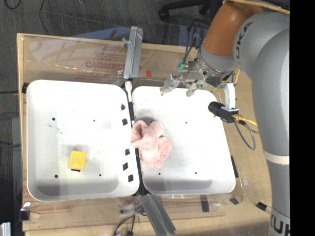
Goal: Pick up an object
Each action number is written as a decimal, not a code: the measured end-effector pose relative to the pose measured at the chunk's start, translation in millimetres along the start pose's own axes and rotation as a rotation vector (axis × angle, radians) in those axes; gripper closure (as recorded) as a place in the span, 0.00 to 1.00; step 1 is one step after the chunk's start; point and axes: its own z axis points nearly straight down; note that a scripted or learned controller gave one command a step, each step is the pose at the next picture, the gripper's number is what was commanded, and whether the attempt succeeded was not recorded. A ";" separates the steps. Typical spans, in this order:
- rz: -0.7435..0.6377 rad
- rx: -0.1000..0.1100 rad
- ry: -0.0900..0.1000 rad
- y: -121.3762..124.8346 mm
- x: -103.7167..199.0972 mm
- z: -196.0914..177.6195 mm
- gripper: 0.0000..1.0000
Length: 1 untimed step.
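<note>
- Camera view: left bin (44, 102) holds a small yellow block (77, 160) near its front left.
- Right bin (206, 146) holds a crumpled pink cloth (150, 142), pressed against the divider wall.
- Gripper (179, 84) hovers over the right bin's far rim, fingers spread, pinching nothing, well apart from the cloth.
- Bare white floor lies between them.

Pink cloth (150, 142) crowds the right bin's (216, 146) left wall; elsewhere open.

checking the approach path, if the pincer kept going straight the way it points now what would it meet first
The pincer points toward the view's left, over the far edge of the right bin. Going on, it would likely meet the metal bar by the bins' divider first; the pink cloth lies off that line. Depth is unclear.
</note>
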 end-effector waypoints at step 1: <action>0.101 0.001 0.000 -47.3 0.3 137.8 0.00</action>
